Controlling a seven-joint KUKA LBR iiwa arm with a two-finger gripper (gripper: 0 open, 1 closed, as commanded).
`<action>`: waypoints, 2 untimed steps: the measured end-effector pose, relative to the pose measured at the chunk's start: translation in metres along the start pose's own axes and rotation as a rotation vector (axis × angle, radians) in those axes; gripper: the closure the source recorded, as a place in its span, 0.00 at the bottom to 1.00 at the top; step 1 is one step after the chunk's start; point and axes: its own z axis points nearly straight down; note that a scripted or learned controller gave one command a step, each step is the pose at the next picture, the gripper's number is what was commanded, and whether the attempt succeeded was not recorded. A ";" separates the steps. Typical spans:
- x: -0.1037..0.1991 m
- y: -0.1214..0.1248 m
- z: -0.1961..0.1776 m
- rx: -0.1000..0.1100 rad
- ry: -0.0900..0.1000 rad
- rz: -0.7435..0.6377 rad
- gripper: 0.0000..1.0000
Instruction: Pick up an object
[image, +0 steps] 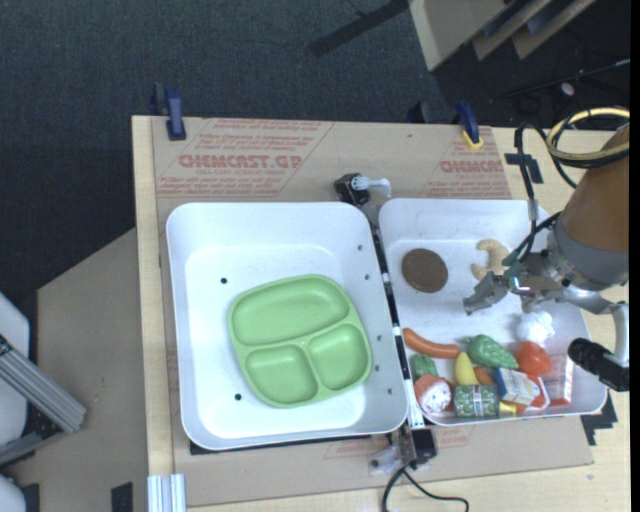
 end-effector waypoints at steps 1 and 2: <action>0.004 -0.031 0.106 0.001 0.006 0.001 0.00; 0.002 -0.026 0.089 -0.018 -0.003 0.001 1.00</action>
